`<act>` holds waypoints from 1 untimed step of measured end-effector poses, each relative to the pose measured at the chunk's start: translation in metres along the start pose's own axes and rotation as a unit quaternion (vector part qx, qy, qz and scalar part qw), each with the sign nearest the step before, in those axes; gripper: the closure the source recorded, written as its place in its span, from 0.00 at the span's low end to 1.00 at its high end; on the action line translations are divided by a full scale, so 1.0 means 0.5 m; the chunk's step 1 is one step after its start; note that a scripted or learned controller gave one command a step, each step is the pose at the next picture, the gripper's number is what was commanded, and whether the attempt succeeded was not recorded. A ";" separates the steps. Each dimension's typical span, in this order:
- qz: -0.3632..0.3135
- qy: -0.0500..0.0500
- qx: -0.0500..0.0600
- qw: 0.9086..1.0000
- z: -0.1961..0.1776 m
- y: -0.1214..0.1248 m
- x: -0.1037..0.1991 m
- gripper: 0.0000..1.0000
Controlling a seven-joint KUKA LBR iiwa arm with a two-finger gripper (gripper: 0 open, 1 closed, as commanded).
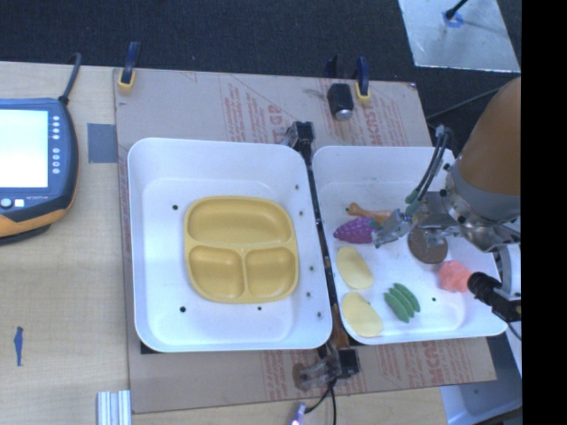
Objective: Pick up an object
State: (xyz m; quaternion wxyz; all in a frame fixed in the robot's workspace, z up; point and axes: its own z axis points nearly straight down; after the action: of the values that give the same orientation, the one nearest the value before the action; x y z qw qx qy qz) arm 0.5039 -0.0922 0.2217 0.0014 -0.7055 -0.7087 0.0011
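The right bin holds several toy foods: a purple grape bunch, a thin orange-brown piece, two pale yellow pieces, a green pod and a pink piece. My gripper hangs low over this bin, just right of the grape bunch and under the orange-brown piece. I see nothing held in it. The grey arm with its orange band comes in from the right and hides part of the bin's right side.
The left bin carries a yellow three-part tray. A ridge with clamps divides the bins. A tablet-like pendant lies at far left on the bench. Dark cables run along the wrist.
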 end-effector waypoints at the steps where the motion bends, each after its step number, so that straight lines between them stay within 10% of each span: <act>1: -0.001 -0.001 0.001 1.000 0.190 0.187 -0.019 0.00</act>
State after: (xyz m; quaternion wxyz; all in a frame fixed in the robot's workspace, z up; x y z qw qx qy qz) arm 0.5970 -0.1014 0.1261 0.0016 -0.7049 -0.7093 0.0024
